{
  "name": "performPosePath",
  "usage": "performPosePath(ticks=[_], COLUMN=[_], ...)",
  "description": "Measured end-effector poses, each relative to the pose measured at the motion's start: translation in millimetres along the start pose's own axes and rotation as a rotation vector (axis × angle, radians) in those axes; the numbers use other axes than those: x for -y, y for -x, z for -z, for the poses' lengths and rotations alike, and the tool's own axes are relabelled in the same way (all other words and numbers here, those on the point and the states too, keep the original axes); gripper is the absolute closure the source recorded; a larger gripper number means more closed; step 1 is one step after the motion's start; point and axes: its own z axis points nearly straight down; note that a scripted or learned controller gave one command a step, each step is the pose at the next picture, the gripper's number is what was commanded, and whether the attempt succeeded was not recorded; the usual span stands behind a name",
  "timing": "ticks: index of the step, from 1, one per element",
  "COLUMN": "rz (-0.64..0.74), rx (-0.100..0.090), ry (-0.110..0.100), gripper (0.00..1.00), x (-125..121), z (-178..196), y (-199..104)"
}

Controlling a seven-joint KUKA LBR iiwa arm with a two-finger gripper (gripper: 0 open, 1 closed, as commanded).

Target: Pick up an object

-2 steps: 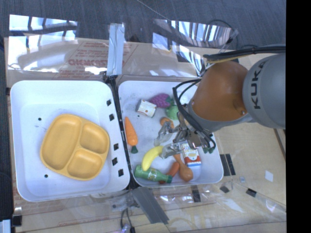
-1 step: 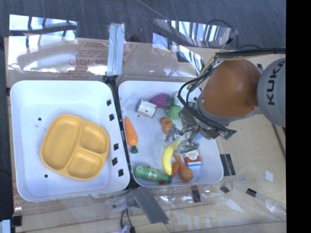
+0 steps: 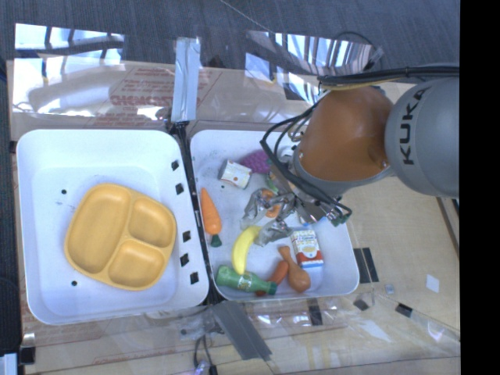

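Observation:
The right bin (image 3: 205, 143) holds several toy foods: a carrot (image 3: 210, 212), a banana (image 3: 244, 248), a green bottle (image 3: 244, 280), a brown drumstick (image 3: 294, 270), a small orange piece (image 3: 279, 272), a juice carton (image 3: 307, 249), a white box (image 3: 234, 174) and purple grapes (image 3: 256, 161). My gripper (image 3: 273, 212) hangs over the middle of this bin, just above the banana's upper end, with something orange showing among its metal parts. The arm's orange band (image 3: 344, 135) covers the bin's upper right.
The left bin (image 3: 39, 162) carries a yellow divided plate (image 3: 119, 234). A black divider with clips (image 3: 187, 209) runs between the bins. Cables (image 3: 281, 135) loop off the wrist over the right bin's back edge.

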Motion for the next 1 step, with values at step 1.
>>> performPosePath(ticks=[1], rz=[-0.185], rx=[0.008], ry=[-0.008], gripper=[1.0], x=[-27.7], z=[116.5], y=[22.8])
